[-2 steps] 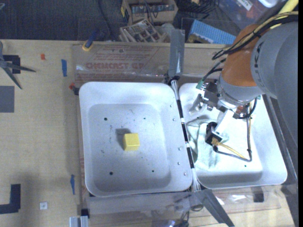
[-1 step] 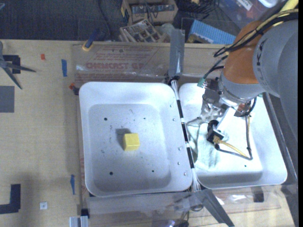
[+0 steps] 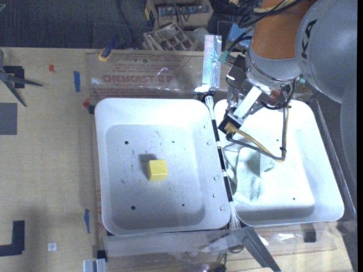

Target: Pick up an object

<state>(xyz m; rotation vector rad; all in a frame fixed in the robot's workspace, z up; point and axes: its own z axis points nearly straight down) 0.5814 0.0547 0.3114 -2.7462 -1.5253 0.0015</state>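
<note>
A pale wooden bench [image 3: 45,152] fills the left and near side, marked with bits of blue tape [image 3: 76,81] and black tape [image 3: 17,237]. Beyond its far edge lies dark carpet [image 3: 57,16], strewn with black cables [image 3: 127,7] and a cardboard box [image 3: 176,7] of parts. A clear plastic sheet [image 3: 147,72] lies at the far side

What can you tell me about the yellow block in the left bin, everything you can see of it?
The yellow block is a small cube-like piece, plain bright yellow, matte like foam or painted wood, with a lighter top face and a darker side face. It sits flat and slightly turned on the speckled floor of the left bin, near the middle, casting a small shadow to its upper left. Nothing touches it except the bin floor.
</note>
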